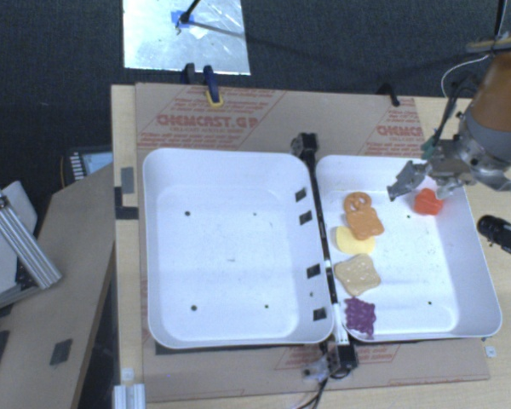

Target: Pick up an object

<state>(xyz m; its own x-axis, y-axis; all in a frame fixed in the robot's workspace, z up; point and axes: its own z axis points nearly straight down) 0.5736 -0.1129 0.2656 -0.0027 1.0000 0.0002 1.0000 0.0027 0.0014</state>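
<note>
Red-orange lump (427, 201) sits near the back right of the right bin (468, 313), on the white floor, and the gripper (419, 182) hangs right over it; one grey finger juts left toward the bin's middle, the other lies close above the lump's upper edge; the jaws look spread, with nothing seen between them, so no grasp can be claimed. The lump lies just right of and below the fingertips, nearly under the wrist; that offset is what the coming descent turns on, and the judgement is that a small shift right is needed. It looks roundish and stubby; no clear long axis or pointing direction can be read. Along the bin's left side sit an orange pretzel shape (357, 203), a yellow piece (354, 241), a tan piece (358, 273) and a purple cluster (360, 315), well apart from the lump.
</note>
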